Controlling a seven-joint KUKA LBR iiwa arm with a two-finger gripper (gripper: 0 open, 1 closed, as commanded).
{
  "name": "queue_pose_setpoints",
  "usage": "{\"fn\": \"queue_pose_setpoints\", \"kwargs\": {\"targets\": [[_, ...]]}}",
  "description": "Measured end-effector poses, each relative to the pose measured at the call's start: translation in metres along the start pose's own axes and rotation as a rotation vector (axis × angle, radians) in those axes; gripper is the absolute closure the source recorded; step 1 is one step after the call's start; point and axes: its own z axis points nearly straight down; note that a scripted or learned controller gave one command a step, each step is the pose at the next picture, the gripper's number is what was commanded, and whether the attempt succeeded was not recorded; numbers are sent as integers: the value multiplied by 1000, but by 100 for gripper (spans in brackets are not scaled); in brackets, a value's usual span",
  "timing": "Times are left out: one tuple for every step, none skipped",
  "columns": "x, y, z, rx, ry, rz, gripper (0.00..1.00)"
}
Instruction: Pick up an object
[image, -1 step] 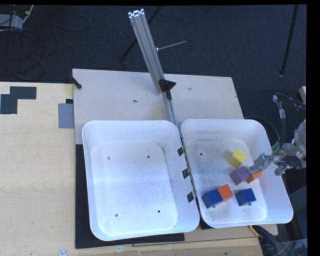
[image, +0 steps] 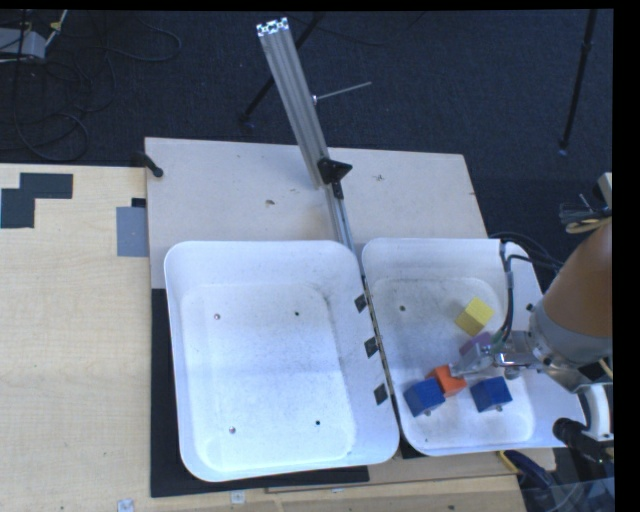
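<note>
My claw (image: 478, 362) is low in the right shallow white plastic bin (image: 425, 262), reaching beside the small orange block (image: 449, 380) between two blue cubes, so next I must squeeze and lift, though I cannot tell its state.

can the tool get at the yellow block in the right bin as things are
Probably yes. The yellow block lies alone, apart from the orange block and both blue blocks, with nothing over it. The tool sits just beside it in the right bin.
</note>
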Motion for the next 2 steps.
{"fn": "queue_pose_setpoints", "kwargs": {"targets": [[4,21,20,25,7,2,0],[4,57,30,21,5,-1,0]]}}
